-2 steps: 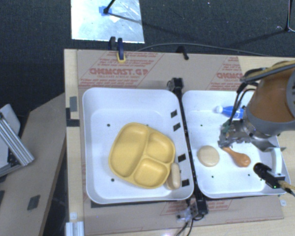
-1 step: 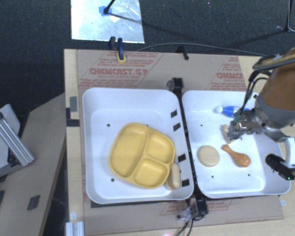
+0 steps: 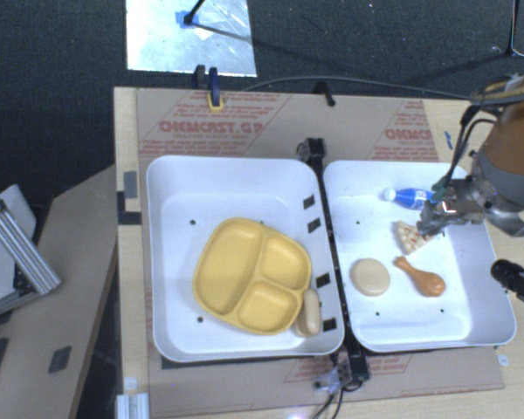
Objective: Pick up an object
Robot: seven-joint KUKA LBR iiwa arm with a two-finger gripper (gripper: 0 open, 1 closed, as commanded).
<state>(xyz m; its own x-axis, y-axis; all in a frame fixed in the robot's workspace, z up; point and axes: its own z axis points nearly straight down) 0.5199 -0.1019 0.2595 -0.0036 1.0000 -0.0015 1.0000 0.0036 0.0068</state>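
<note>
The right bin (image 3: 472,321) holds a round beige bun (image 3: 370,277), a brown chicken drumstick (image 3: 421,278), a pizza slice (image 3: 408,235) and a small blue bottle (image 3: 409,197). My gripper (image 3: 432,220) hangs over the upper right part of this bin, its tip right at the pizza slice, just below the bottle. The arm's grey body and orange band reach in from the right and cover the bin's far right corner. The left bin (image 3: 175,234) holds a yellow divided plate (image 3: 252,274) with a pale bread roll (image 3: 309,312) against its lower right edge.
A black divider with clips (image 3: 325,234) runs between the two bins. Both bins rest on a cardboard sheet (image 3: 244,125). A black fixture (image 3: 517,282) juts in at the right bin's right rim. An aluminium rail (image 3: 13,243) lies off the bench at the left.
</note>
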